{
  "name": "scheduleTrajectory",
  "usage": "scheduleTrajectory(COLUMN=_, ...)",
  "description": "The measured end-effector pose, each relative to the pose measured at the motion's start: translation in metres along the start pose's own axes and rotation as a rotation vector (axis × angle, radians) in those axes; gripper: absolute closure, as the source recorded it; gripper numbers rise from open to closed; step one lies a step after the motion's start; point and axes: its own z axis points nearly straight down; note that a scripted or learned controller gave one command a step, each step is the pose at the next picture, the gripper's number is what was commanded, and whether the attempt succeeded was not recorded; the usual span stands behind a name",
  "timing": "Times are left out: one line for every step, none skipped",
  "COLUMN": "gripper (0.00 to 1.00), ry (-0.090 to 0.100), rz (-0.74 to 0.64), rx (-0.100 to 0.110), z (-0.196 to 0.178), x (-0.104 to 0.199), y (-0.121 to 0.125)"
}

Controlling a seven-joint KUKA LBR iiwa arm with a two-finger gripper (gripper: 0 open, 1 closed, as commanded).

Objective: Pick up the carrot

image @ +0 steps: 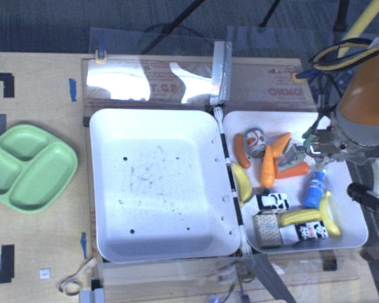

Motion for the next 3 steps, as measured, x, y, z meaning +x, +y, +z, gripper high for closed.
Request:
scheduleTrajectory(gripper=0.0, ry=-0.007, rz=-0.207, rx=-0.023, z=0.095, x=0.011, y=0.052)
scheduleTrajectory(gripper=0.0, ry=-0.002, rz=-0.364, rx=-0.007, z=0.13, x=0.006, y=0.058)
scheduleTrajectory(gripper=1.0, ry=-0.004, rz=-0.359, rx=-0.013, z=0.118, x=0.004, y=0.059)
